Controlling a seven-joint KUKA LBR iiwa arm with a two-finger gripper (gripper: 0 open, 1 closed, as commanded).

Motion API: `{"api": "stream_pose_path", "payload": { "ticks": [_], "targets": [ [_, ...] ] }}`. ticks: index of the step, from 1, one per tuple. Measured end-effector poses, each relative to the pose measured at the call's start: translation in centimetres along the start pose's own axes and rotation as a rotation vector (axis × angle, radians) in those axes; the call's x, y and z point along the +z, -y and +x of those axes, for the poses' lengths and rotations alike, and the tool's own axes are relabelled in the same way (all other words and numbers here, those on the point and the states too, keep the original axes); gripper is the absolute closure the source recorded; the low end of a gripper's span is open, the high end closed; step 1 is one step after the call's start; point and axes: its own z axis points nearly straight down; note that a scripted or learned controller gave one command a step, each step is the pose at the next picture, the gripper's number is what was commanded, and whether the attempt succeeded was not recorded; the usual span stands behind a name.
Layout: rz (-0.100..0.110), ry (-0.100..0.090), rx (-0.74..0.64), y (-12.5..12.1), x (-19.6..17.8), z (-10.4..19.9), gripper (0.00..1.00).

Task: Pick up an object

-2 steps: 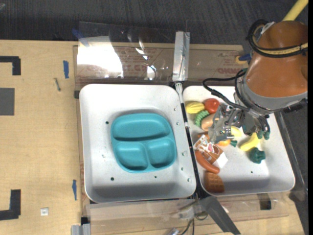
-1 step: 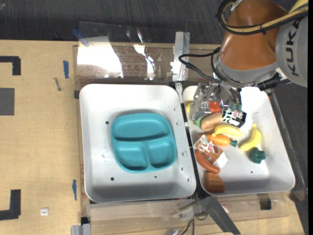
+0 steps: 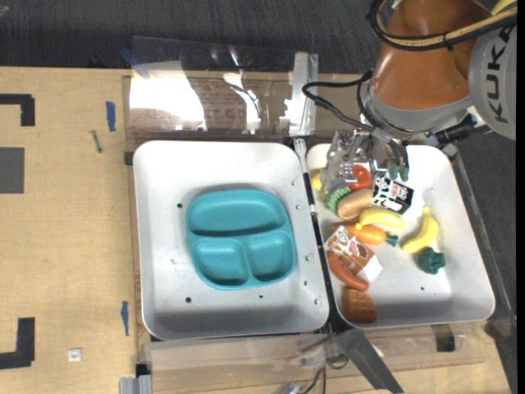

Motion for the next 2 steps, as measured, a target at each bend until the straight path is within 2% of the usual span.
{"api": "stream_pose_path", "payload": {
  "ticks": [1,2],
  "targets": [
    [0.001,-0.015,-0.126,2.6,0.0,11.1,1.0],
    [0.0,-0.023,-0.162,5.5,7.8,6.0,1.0]
  ]
}}
